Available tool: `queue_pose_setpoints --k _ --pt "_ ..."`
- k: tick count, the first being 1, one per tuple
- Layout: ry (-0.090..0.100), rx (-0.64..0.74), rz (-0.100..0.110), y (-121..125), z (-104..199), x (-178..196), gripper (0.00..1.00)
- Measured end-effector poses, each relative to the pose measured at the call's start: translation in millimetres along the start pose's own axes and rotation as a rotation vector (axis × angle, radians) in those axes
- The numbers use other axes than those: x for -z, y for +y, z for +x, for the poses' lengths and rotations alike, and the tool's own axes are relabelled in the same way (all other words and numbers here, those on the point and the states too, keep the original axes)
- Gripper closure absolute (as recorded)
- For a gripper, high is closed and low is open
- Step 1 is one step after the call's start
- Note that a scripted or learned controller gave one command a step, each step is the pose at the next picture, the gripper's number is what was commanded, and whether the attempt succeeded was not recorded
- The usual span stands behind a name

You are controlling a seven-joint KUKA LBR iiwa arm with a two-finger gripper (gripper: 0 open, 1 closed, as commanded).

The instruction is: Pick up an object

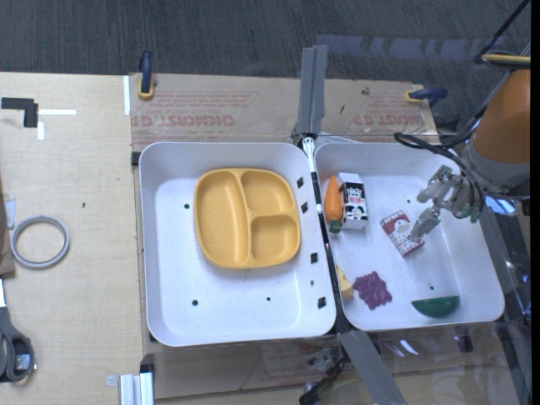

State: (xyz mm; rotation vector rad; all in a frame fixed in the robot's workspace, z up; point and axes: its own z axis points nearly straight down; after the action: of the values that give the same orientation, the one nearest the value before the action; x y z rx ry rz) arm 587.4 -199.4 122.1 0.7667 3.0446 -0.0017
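Observation:
My gripper (433, 205) hangs over the right bin (472, 264), its fingers (428, 222) spread apart with nothing between them. Just below and left of the fingertips lies a small red and white packet (401, 232). Near the bin's left wall lie an orange carrot (333, 201) and a white carton with black print (354, 202). A purple grape bunch (372, 288) rests toward the front, and a dark green piece (436, 306) sits near the front right corner. A yellow bit (343, 282) pokes out at the left wall.
The left bin (169, 294) holds a yellow divided plate (247, 218). A grey divider bar (312, 91) runs between the bins. A roll of tape (37, 241) and scissors (13, 353) lie on the wooden bench at the far left.

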Motion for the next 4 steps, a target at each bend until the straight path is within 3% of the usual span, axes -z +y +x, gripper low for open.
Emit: queue_pose_setpoints --k 1,2,3,4 --pt "-0.003 0.014 -0.001 28.9 -43.0 29.5 0.00" --pt "0.000 -0.306 0.000 49.7 -2.2 8.8 0.00" --pt "0.003 -0.748 0.002 31.1 26.8 -16.9 0.00" --pt "0.003 -0.885 0.002 32.0 28.0 -30.5 0.00"
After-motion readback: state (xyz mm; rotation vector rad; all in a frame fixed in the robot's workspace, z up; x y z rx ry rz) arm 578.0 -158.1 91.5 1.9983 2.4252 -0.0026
